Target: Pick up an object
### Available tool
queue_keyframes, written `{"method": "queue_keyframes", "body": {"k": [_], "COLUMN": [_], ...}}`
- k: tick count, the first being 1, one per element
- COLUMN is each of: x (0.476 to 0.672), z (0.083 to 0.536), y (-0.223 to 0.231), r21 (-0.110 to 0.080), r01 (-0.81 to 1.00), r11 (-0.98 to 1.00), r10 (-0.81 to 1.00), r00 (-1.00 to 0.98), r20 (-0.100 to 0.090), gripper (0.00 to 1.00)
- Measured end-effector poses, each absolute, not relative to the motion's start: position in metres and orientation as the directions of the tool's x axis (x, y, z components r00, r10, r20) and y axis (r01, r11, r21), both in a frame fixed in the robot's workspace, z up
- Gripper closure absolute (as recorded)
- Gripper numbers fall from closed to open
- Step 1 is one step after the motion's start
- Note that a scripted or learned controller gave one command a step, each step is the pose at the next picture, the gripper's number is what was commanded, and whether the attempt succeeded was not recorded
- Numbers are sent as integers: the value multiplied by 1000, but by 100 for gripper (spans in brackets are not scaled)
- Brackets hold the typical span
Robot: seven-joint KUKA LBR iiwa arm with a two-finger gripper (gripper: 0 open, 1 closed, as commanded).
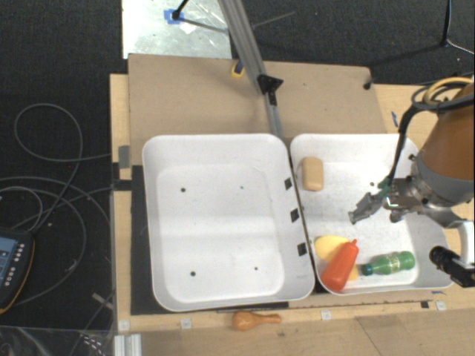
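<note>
The right bin point(371, 154) holds several objects. A tan block point(312, 174) lies near its back left corner. At the front, a yellow piece point(329, 244) sits beside a red-orange bottle point(340, 266), and a green bottle point(389, 264) lies on its side to their right. My gripper point(364, 208) hangs over the middle of the right bin, above and between the tan block and the front cluster, and I see nothing in it. The arm's orange band point(449, 150) is at the right edge.
The left bin point(215, 150) sits alongside, split from the right one by a shared rim with black clips point(295, 215). A tan pear-shaped object point(255, 319) lies on the bench in front of the bins. A grey pole point(249, 43) slants in from the back.
</note>
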State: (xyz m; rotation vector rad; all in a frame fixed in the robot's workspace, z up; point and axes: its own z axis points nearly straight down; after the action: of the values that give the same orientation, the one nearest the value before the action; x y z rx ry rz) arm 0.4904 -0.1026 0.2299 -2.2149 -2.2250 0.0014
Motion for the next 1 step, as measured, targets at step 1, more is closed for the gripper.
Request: {"method": "queue_keyframes", "body": {"k": [1], "x": [491], "z": [231], "y": [-103], "r21": [2], "r01": [1000], "r11": [1], "r10": [1000], "r00": [-1], "r20": [0], "gripper": [0]}}
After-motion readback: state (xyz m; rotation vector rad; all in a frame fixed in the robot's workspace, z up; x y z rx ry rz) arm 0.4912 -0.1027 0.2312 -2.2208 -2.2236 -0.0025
